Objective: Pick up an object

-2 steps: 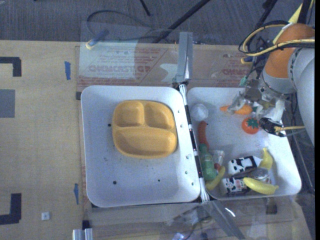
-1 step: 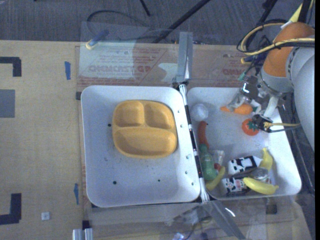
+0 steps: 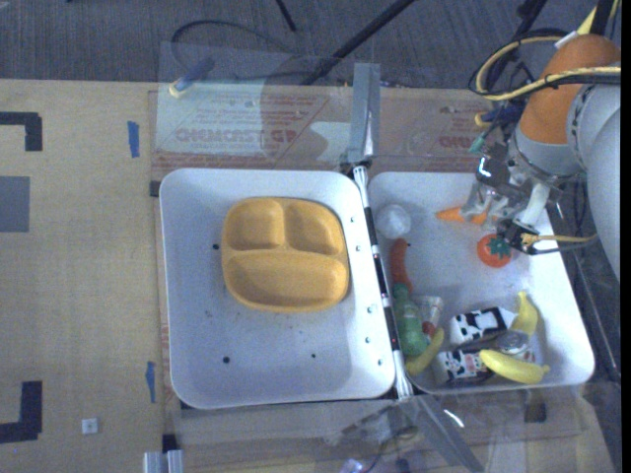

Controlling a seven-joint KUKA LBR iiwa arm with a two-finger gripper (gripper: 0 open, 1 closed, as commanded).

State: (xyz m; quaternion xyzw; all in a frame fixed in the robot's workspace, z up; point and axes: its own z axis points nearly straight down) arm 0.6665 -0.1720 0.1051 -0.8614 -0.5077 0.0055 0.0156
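The tool (image 3: 498,215) hangs over the far part of the right bin (image 3: 572,294), whether spread or closed I cannot tell; the tomato (image 3: 495,251) lies just on its near side; the carrot (image 3: 452,214) points away toward the divider.

Single fixed cam, mounted above the tabletop (image 3: 79,264), looking down at a slant. Mid distance: both white bins fit in frame, left bin (image 3: 187,294) and right bin (image 3: 567,313). Arm (image 3: 582,97) enters from frame right. Floor visible along the top.
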